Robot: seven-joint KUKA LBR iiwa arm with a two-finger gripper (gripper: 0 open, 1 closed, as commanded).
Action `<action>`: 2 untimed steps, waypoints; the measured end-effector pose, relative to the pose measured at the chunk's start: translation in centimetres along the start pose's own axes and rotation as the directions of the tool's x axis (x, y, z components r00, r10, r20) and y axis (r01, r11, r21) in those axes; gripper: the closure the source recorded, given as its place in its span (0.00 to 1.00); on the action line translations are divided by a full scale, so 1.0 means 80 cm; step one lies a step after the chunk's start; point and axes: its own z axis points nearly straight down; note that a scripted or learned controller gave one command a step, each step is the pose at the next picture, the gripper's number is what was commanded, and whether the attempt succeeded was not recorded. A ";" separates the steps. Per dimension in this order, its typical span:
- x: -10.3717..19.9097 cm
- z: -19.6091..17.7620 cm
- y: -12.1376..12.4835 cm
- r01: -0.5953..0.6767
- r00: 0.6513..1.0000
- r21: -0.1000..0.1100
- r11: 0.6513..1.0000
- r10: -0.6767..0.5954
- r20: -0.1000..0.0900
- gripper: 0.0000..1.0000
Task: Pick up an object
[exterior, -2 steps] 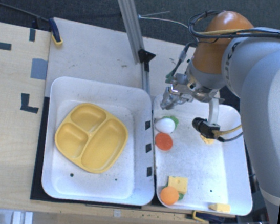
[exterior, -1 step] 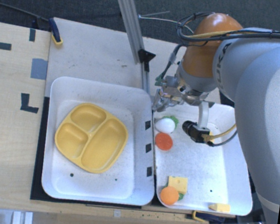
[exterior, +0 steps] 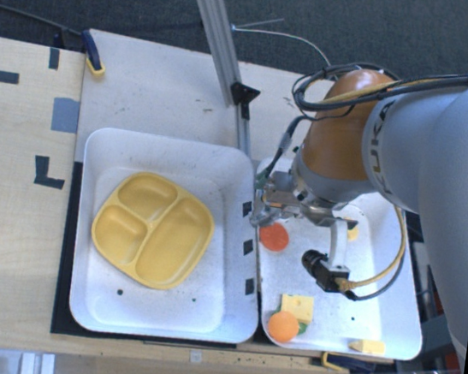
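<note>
My gripper (exterior: 274, 219) hangs low over the left part of the right bin (exterior: 395, 330), under the orange wrist band. A small red-orange round object (exterior: 275, 239) lies just below the gripper's tip, touching or nearly touching it. An orange ball (exterior: 283, 326) rests near the bin's front left corner, beside a yellow block (exterior: 296, 307) with a green bit under it. A small yellow piece (exterior: 367, 347) lies at the front right of that bin.
The left bin (exterior: 90, 291) holds a yellow divided plate (exterior: 153, 228). A black fitting with a yellow cable (exterior: 326, 271) hangs off the arm over the right bin. A metal rail (exterior: 219, 37) slants down from the top toward the bins' divider.
</note>
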 end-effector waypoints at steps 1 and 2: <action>0.069 -0.033 0.063 0.007 1.000 -0.010 1.000 -0.007 -0.002 1.00; 0.007 0.002 -0.001 -0.005 1.000 0.001 1.000 0.005 0.003 1.00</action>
